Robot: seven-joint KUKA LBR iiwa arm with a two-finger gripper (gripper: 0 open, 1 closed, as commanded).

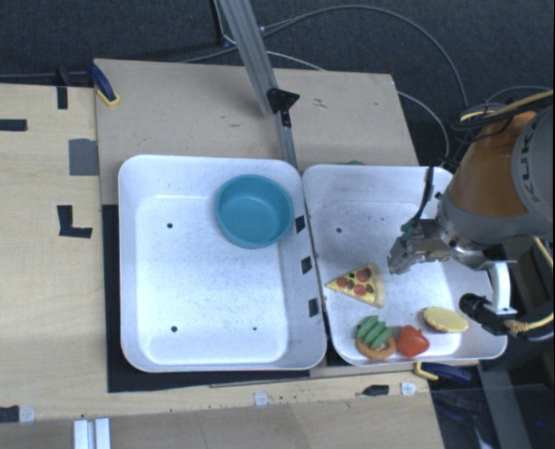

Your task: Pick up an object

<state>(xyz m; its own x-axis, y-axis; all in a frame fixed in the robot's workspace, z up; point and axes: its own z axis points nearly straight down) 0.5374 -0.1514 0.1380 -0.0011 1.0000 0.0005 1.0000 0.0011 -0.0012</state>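
While the gripper (406, 255) hangs right of the pizza slice (358, 285), I cannot tell its fingers' state.

Claw (401, 258) over right bin (352, 195); pizza slice (358, 284) just left; vegetables (389, 337) and bread (445, 321) nearer the camera; bowl (254, 210) in left bin (155, 279), far left.

Two shallow white plastic bins sit side by side on the bench: the left bin (155, 288) holds a round blue bowl (254, 210) near its far right corner. The right bin (352, 199) holds a toy pizza slice (358, 284) near its middle, with a green-and-orange toy vegetable (375, 337), a red toy tomato (412, 341) and a pale yellow oval piece (445, 321) along its near edge. The grey arm's pincer (406, 255) hangs over the right bin, just right of the pizza slice.
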